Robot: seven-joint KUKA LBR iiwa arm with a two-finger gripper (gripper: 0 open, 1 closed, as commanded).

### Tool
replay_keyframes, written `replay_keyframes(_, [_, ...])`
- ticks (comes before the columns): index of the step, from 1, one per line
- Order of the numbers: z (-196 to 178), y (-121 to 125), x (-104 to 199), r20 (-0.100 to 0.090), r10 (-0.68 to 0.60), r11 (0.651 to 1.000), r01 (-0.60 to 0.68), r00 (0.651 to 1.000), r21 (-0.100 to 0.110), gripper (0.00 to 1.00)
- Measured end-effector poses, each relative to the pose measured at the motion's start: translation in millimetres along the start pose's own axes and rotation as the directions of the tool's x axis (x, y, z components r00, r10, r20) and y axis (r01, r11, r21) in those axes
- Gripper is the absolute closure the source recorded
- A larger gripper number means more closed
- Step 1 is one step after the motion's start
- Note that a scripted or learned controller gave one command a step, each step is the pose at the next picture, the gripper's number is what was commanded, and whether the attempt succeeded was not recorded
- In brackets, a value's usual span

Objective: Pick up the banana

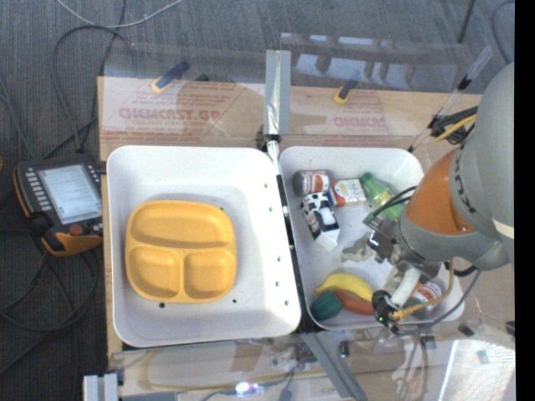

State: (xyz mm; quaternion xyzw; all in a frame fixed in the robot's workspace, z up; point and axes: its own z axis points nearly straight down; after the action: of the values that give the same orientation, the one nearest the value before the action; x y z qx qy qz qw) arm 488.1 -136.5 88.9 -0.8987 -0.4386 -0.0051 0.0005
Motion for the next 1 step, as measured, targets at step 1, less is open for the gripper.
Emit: replay_keyframes(1, [-0.4,-8.4,5.9,0.017,-0.228,0.974,0.228,0.974,-0.007,0.00])
